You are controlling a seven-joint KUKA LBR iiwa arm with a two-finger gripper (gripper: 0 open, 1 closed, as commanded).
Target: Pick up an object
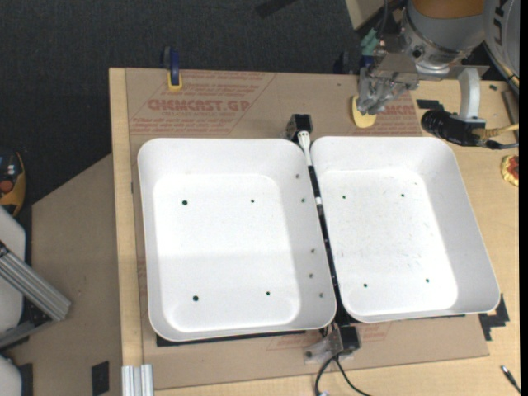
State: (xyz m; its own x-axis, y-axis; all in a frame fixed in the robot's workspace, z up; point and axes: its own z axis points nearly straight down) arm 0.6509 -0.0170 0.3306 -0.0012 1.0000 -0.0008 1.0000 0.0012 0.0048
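Small yellowish object [363, 114] seen on table [247, 97] beyond right bin [462, 221], under tool [375, 97]. Judged light, maybe soft; side grasp advised. Tool state cannot be told.

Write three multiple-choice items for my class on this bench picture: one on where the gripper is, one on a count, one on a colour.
1. Where is the gripper?
A. Inside the left bin
B. Past the far rim of the right bin, over the brown board
C. Beside the near edge of the bench

2. How many white bins lie on the bench?
A. One
B. Two
C. Four

3. What colour is the small object on the board below the gripper?
A. Pale yellow
B. Dark blue
C. Bright green

Answers: 1 B, the gripper hangs beyond the right bin's far rim, above the board. 2 B, the left bin and the right bin sit side by side. 3 A, the small object looks pale yellow against the brown board.
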